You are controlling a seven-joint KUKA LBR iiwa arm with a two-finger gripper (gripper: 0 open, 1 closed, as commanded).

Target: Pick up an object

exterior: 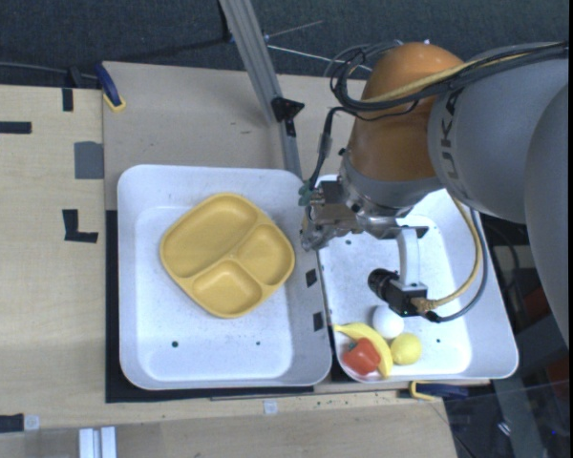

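Hovering over the left edge of the right bin (454, 246), the gripper (317, 225) sits just beside the wall it shares with the left bin (172, 346). The arm (401, 122) comes in above it and hides much of the working end. No object is seen held, and whether the gripper is released or clenched cannot be told from this slant.

The pickable things lie in two places. A yellow divided plate (227, 254) rests flat in the left bin, its right rim close to the wall and so near the gripper. In the right bin's front left corner there is a tight cluster: a banana (371, 335), a white ball (389, 322), a red piece (362, 356) and a yellow ball (407, 348), crowded together and touching or nearly so. This cluster is apart from the gripper, toward the front.

The step in hand looks like the approach: a target has yet to be closed on, and the task is at its start. The next move calls for settling on one object and lining up above it. The plate would need a pinch on its thin raised rim, across the wall. The cluster would need a shift forward and a drop beside one piece. The white ball, on the back side, seems the most open, though round things hemmed in by a corner may roll or get nudged aside
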